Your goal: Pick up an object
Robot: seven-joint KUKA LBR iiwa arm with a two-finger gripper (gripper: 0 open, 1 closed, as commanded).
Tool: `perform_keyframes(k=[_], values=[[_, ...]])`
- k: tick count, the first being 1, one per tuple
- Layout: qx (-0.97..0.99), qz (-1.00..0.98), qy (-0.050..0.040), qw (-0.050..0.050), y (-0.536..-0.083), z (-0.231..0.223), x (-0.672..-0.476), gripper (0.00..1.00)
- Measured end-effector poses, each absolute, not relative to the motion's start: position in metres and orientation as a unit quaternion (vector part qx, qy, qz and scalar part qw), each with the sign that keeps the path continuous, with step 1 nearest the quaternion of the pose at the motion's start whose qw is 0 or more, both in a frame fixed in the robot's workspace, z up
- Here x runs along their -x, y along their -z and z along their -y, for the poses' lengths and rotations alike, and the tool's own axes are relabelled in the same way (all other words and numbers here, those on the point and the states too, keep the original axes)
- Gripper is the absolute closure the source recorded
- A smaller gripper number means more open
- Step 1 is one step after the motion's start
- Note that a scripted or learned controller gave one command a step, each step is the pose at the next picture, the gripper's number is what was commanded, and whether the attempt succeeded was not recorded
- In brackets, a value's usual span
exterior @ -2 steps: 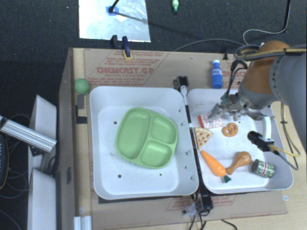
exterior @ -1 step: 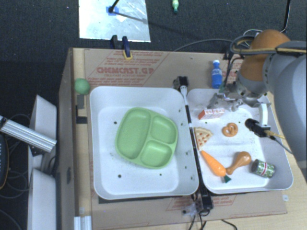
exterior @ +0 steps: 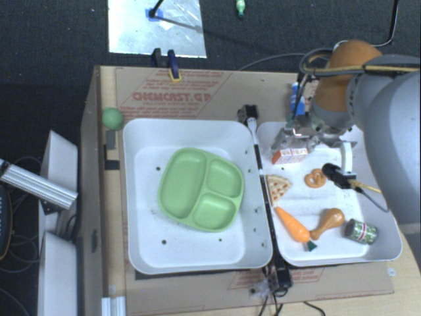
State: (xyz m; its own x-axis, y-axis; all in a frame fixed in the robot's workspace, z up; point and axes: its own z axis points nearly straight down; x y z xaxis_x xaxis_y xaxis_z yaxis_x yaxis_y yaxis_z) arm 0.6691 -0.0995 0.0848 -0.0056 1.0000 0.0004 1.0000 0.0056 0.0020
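Directly under the gripper [exterior: 294, 142], a small red-and-white carton [exterior: 290, 155] lies in the right bin [exterior: 388, 242]; whether it is gripped, I cannot tell. Beyond it lie a pizza slice [exterior: 277, 187] and carrot [exterior: 293, 225].

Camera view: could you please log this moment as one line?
hand over red carton | right bin: carrot, pizza slice, can | left bin: green tray

Arm [exterior: 388, 110] cut off by right edge. Gripper [exterior: 293, 140] covers upper part of small red-white carton [exterior: 290, 155]. Right bin [exterior: 385, 249] far rim hidden behind arm. Print on green can [exterior: 361, 232] too small to read.
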Motion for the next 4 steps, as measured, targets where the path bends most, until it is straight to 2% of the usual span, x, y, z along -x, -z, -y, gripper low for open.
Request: perform_keyframes(k=[1, 2, 3, 4], values=[[-0.705, -0.709, -0.0006, 0.001, -0.085, 0.082, -0.669, 0.0], [-0.704, -0.71, -0.001, 0.002, -0.096, 0.083, -0.67, 1.0], [-0.704, -0.71, -0.0009, 0.002, -0.096, 0.083, -0.67, 0.0], [-0.707, -0.707, -0.0005, 0.001, -0.085, 0.094, -0.669, 0.0]])
